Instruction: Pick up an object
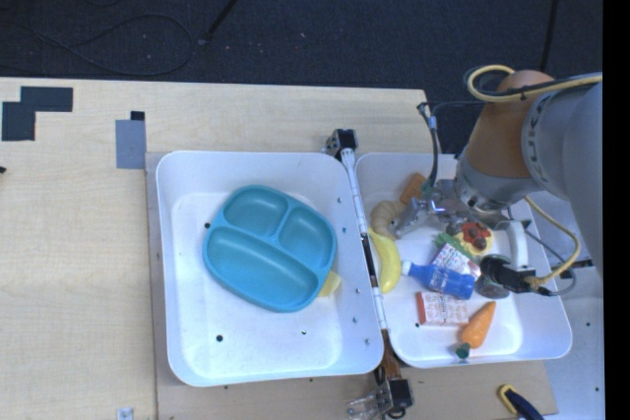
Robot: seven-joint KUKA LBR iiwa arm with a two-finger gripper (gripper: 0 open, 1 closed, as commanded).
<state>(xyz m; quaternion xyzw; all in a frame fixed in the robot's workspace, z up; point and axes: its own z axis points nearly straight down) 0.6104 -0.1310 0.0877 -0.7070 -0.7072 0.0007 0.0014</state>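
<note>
Near edge: carrot [477, 326] lies tilted in right bin [551, 339], near its front wall; red-white packet [442, 309] just left of it.
Mid right bin: blue bottle [442, 278] on its side, touching the packet's top edge; banana [387, 261] beside the divider; small green-red item [471, 236] under the arm, too cluttered to name.
Far right bin: beige lump [386, 214] and an orange piece [412, 186] near the back wall.
Left bin [187, 349]: one blue divided plate [269, 248], a yellow bit [330, 283] poking out at its right edge.
Claw [421, 210]: low over the far-left part of right bin, beside the beige lump; open or closed, cannot tell.
In the way: arm [532, 148] and cables cover the bin's back right.
Count: two bins, one plate, one carrot, one banana, one bottle, one packet.
Surface [69, 261]: wood, dark patches at far left.
</note>
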